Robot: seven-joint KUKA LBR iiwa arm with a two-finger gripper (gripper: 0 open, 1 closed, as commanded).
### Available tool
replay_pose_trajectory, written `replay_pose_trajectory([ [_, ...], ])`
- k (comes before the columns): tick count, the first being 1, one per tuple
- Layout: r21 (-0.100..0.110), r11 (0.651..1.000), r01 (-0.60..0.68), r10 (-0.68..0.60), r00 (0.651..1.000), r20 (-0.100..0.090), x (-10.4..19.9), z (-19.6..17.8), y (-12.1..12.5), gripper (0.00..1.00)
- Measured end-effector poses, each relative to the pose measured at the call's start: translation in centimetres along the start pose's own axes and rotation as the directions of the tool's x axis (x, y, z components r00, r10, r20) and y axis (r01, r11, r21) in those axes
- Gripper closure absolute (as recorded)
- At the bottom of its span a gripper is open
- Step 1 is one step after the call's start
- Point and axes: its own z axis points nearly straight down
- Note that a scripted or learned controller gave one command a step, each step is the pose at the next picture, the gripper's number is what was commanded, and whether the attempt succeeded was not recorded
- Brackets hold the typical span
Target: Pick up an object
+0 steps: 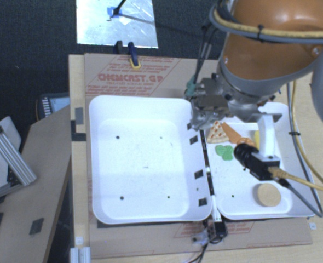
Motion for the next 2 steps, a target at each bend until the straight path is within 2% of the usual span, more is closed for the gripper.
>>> replay_pose_trajectory([
  [1,-0.014,1.0,-0.002,0.002,1.0,-0.004,0.4,-12.1,0.2,1.0],
  [2,0.006,1.0,0.003,-0.003,1.0,0.002,6.6,-5.2,0.1,1.0],
])
